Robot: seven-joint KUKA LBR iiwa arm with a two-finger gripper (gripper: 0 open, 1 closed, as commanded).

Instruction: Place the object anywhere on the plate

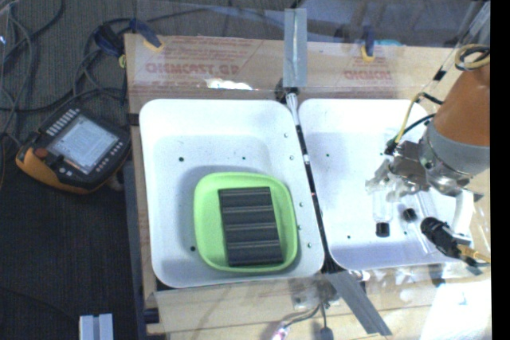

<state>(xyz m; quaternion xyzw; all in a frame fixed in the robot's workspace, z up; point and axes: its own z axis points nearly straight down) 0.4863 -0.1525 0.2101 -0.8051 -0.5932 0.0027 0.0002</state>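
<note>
A dark grey ridged block lies flat on the green plate in the left bin, covering most of the plate's middle. My gripper hangs over the right bin, well to the right of the plate and apart from the block. It is open: the two dark fingertips stand apart, with only white bin floor showing between them.
A metal divider separates the two bins. A cardboard wall runs behind them. A teach pendant and cables lie on the floor at the left. The arm's orange band rises at the right edge.
</note>
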